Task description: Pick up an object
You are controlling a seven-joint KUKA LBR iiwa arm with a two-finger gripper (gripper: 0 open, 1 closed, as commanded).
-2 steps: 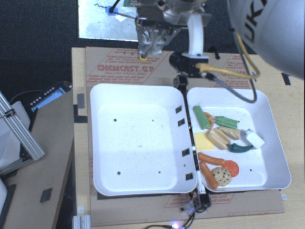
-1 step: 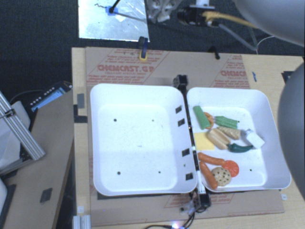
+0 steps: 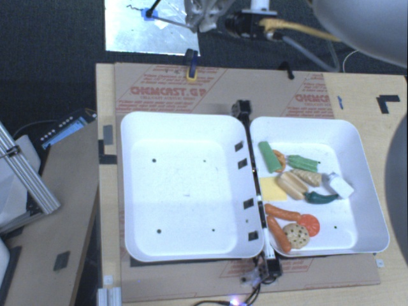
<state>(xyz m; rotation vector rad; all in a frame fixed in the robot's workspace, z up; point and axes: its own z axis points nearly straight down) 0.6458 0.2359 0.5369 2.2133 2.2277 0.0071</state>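
The brown board (image 3: 210, 85) covering the bench carries red printing, repeated at several angles, that reads "CHEMCAST G P" along the far edge; the other patches of print are too broken up to read. On it sit two shallow white plastic bins side by side, joined by a dark hinge strip. The left bin (image 3: 137, 190) shows four small dark dots on its floor. The right bin (image 3: 363, 190) holds a cluster of toy food near its left and centre. The grey arm (image 3: 357, 11) fills the upper right corner, with a yellow cable running along it, and its metal two-finger gripper (image 3: 205, 14) hangs at the top edge, beyond the bins and above a shiny silver sheet (image 3: 150, 14); I cannot tell how far it is open or whether it grips anything.

Among the food: a flat yellow cheese slice (image 3: 271, 189), a long orange sausage (image 3: 280, 211) just in front of it, two tan bread rolls (image 3: 299, 181), a green pea pod (image 3: 270, 156), a green leafy piece (image 3: 302, 163), a dark green pepper (image 3: 320, 197), a speckled tan biscuit (image 3: 296, 235) touching a red tomato slice (image 3: 310, 224), and a small white block (image 3: 342, 187).
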